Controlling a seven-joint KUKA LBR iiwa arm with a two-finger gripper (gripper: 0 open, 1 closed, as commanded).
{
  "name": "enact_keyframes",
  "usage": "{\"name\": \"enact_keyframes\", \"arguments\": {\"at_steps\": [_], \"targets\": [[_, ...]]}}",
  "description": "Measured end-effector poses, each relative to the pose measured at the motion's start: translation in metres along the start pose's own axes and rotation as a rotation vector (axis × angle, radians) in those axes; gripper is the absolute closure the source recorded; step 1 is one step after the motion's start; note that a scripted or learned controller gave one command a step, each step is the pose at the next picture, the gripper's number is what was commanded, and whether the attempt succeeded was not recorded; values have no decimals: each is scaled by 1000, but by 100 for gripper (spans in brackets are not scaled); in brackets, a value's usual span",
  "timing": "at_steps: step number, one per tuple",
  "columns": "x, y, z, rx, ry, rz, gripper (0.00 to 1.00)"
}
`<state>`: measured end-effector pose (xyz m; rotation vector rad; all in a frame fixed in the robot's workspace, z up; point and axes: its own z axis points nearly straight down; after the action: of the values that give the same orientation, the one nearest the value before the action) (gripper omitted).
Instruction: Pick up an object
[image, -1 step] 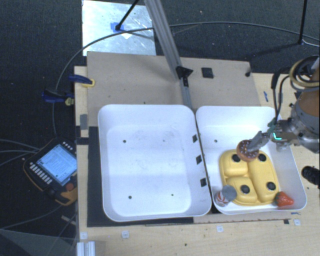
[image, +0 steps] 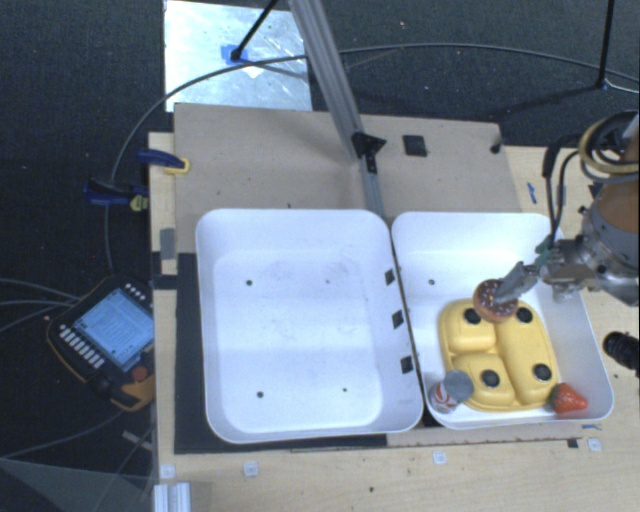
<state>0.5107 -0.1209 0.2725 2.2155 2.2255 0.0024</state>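
We see the gripper (image: 497, 293) over the donut (image: 492, 301) on the yellow tray (image: 498, 355), right bin (image: 430, 250) at 3 o'clock; finger state unclear.

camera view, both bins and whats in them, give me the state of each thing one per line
left bin: upright on the bench, bare white floor.
right bin: upright, holds all the objects.
yellow block: flat on the bin floor, near corner.
donut: on the yellow block's far edge, at the gripper tip, grasp unclear.
red object: lying in the near right corner, beside the block.
small grey-capped object: against the bin's near left wall.
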Motion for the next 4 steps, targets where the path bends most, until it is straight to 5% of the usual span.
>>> {"name": "enact_keyframes", "arguments": {"at_steps": [3, 4], "targets": [[0, 6, 146, 5, 1, 3, 0], [-1, 7, 133, -1, 0, 2, 100]]}}
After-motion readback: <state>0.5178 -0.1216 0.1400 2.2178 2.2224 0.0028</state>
